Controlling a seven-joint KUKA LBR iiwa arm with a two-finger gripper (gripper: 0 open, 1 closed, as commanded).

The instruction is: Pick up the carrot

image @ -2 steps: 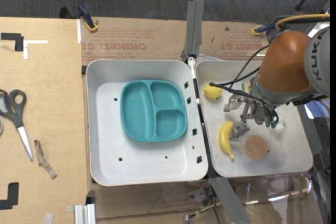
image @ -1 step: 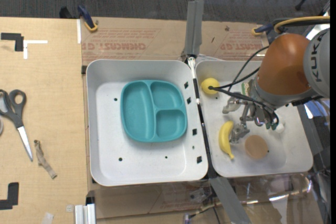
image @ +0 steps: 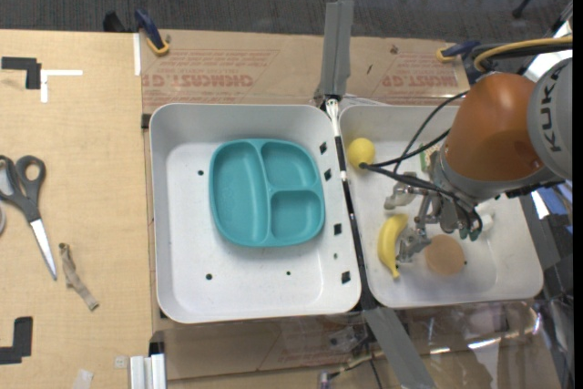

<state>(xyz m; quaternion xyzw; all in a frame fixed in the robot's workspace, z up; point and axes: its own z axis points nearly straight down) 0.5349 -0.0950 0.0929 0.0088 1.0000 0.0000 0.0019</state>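
My gripper (image: 417, 241) hangs low over the right bin (image: 510, 282), below the orange wrist band. It sits between a yellow banana (image: 391, 243) on its left and a round tan object (image: 445, 258) on its right, close to both. The arm covers the middle and right part of that bin.
A yellow lemon (image: 361, 150) lies at the right bin's far left corner. A teal divided plate (image: 269, 193) rests in the left bin (image: 173, 287). Scissors (image: 29, 200) lie on the bench at far left. Cables run from the wrist across the right bin.
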